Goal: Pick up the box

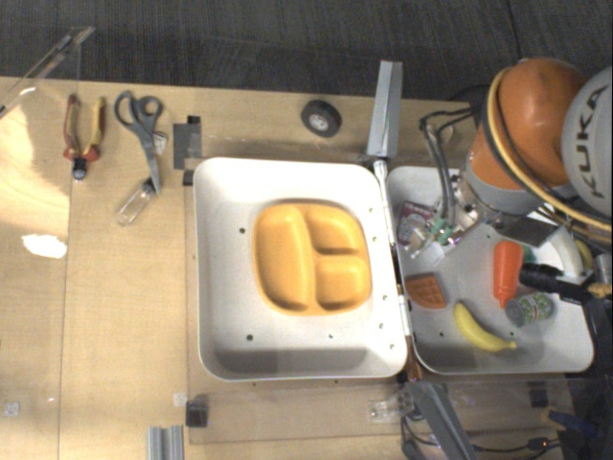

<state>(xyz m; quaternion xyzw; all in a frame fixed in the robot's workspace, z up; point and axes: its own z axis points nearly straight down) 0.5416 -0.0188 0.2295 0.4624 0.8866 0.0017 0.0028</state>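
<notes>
Overhead view of a wooden bench with two shallow white bins side by side. My arm [536,113], grey with an orange band, reaches in from the right and hangs over the far part of the right bin [565,357]. My pincer [450,228] sits low at the bin's far left corner, among loose wires and a crumpled packet [415,226]. From this angle I cannot tell whether it is released or clenched, and I see nothing held in it.

The box [426,291], as I take it, is the small flat reddish-brown block lying on the floor of the right bin, close to its left wall and a little nearer the camera than my pincer. It lies apart from my pincer, not touched by it. Just beside it, toward the near edge, lies a banana [482,329]. A carrot [508,271] stands further right, with a can [533,308] near its lower end.

The left bin [220,343] holds a yellow divided tray [311,255] at its middle. Scissors [146,132] and pliers [80,134] rest on the bench at far left.

By my judgement the task is barely begun. I am over the correct bin, but the box is not gripped or lifted. Lining up over it, descending, gripping and raising it all remain.
</notes>
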